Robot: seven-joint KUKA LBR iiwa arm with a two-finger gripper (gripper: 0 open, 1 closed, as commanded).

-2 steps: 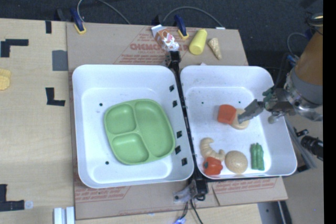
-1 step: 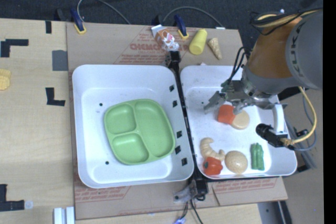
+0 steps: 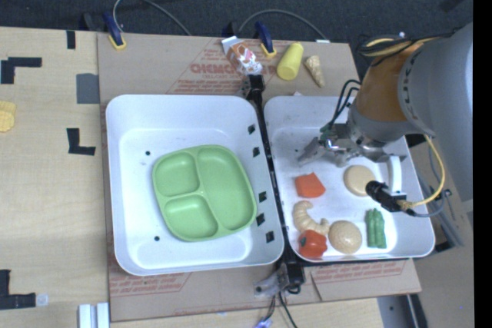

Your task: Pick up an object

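The arm's grey body and orange band (image 3: 384, 92) cover the upper right of the right bin (image 3: 288, 115) and hide that bin's far corner; the arm itself is cut off at the picture's right edge. The gripper (image 3: 314, 153) sits low inside the right bin, its metal fingers small and dark against the white floor, and whether they are open or closed cannot be told; nothing is seen between them. Just below the gripper lies an orange-red wedge (image 3: 310, 184), flat-faced and matte. To the gripper's right rests a pale round bun (image 3: 357, 179), partly overlapped by a black fitting. Further below lie a curved tan croissant (image 3: 305, 214), a glossy red tomato (image 3: 312, 243), a beige oval potato (image 3: 345, 236) and a ribbed green vegetable (image 3: 375, 228). Well to the gripper's left, the left bin (image 3: 127, 127) holds a smooth green divided plate (image 3: 204, 190).
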